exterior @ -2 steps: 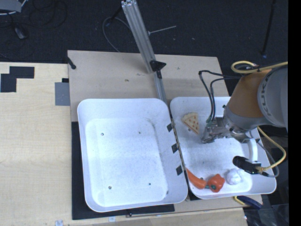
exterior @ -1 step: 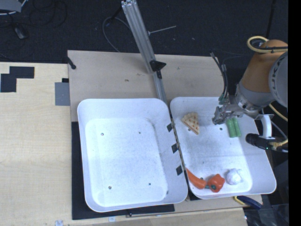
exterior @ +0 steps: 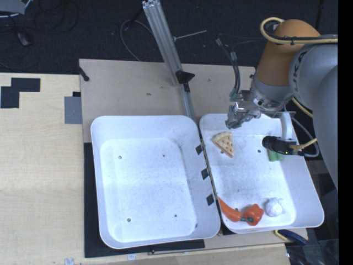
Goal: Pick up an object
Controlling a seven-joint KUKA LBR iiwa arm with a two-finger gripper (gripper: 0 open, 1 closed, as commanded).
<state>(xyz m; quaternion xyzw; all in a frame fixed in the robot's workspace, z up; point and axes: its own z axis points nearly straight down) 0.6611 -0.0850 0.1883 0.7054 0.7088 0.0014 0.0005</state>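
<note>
one waffle wedge (exterior: 224,144), two bins (exterior: 105,131) (white)

Tool (exterior: 238,118) seemingly above waffle wedge (exterior: 224,144)

A light wooden bench top (exterior: 38,164) fills the left and lower part of the view, with a plain tan board (exterior: 132,90) lying over it further back. Dark rectangular patches (exterior: 19,90) and a grey square (exterior: 72,109) mark the wood on the left. A black mat (exterior: 89,203) shows as a dark border at the board's left and front. Behind the bench the floor (exterior: 83,21) is dark, with loose cables (exterior: 49,7) trailing across it. A slanted metal rail (exterior: 165,43) rises from the board toward the back. The light is even and soft.
</note>
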